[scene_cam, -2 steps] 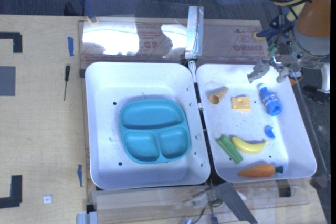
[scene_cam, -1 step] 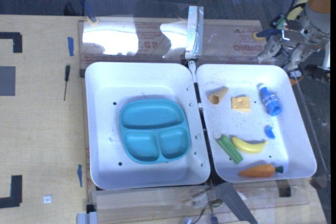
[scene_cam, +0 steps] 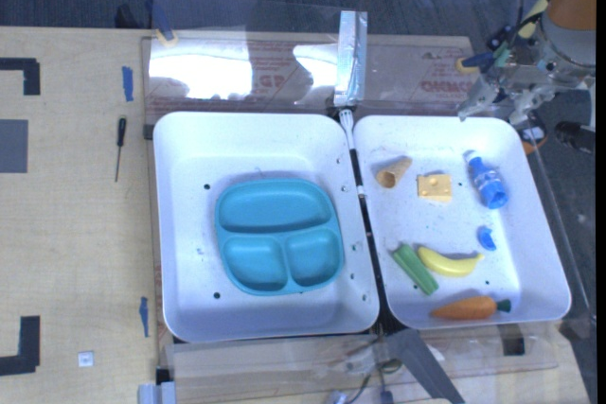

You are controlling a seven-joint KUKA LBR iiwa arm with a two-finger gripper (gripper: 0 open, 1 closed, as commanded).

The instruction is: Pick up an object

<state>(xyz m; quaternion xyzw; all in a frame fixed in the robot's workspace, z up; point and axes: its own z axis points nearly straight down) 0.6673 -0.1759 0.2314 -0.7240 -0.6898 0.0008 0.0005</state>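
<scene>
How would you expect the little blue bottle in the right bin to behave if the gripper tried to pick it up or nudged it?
The blue bottle lies on its side on the right bin floor, so its round body would probably roll if nudged. It looks like smooth toy plastic, likely light and stiff, perhaps slippery between fingers. With open floor around it, a sideways push could send it toward the bin wall.

A: Smooth, slightly glossy white plastic for the right bin [scene_cam: 540, 232]; matt teal plastic for the divided tray [scene_cam: 278, 235] left of it.

B: Pale matt wood grain on the table [scene_cam: 66, 241]; clear shiny sheet [scene_cam: 246, 61] behind the bins.
</scene>
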